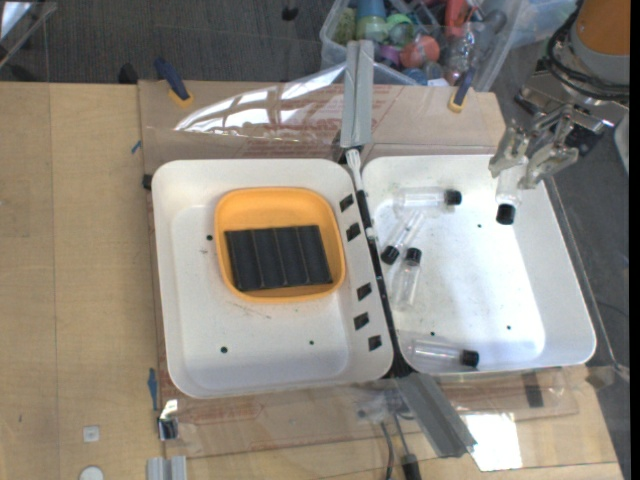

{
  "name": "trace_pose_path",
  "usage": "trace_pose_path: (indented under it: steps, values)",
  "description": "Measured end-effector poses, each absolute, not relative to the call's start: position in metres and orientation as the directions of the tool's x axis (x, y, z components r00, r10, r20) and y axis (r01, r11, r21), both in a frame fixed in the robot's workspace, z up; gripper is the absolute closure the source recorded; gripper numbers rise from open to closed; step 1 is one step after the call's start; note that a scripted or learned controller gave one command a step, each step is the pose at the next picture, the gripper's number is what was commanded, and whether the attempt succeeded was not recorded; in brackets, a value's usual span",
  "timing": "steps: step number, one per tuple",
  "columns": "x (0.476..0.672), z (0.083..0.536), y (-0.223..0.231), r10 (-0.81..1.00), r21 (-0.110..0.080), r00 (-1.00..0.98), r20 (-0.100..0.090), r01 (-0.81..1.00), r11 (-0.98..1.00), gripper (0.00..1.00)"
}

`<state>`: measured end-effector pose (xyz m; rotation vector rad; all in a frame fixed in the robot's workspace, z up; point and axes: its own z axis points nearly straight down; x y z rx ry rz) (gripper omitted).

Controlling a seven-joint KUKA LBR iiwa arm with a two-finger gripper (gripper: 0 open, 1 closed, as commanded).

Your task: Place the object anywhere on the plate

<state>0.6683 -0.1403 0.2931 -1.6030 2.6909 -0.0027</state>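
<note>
An orange plate (232, 210) rests in the left white bin (190, 348). On it lies a flat black ribbed block (278, 258), filling most of the plate's floor. My gripper (523, 168) hangs over the far right corner of the right bin (560, 308), well away from the plate. Its two metal fingers stand apart, open, with nothing between them. A small clear vial with a black cap (505, 211) lies just below the gripper.
Several clear vials with black caps lie in the right bin, one at the back (425, 199), two near the divider (405, 263), one at the front (445, 354). A clear tub of colourful items (420, 18) stands behind the bins.
</note>
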Motion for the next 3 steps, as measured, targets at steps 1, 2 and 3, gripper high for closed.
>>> trace_pose_path:
  steps: [1,2,3]
  values:
    - [0.667,0.244,-0.147,-0.992,0.000,-0.126,-0.005,-0.992,0.126,1.00]
    - [0.668,0.269,-0.140,-0.999,-0.007,0.039,-0.005,-0.999,-0.039,1.00]
    - [0.666,0.168,-0.140,-0.991,-0.002,0.131,-0.006,-0.991,-0.131,1.00]
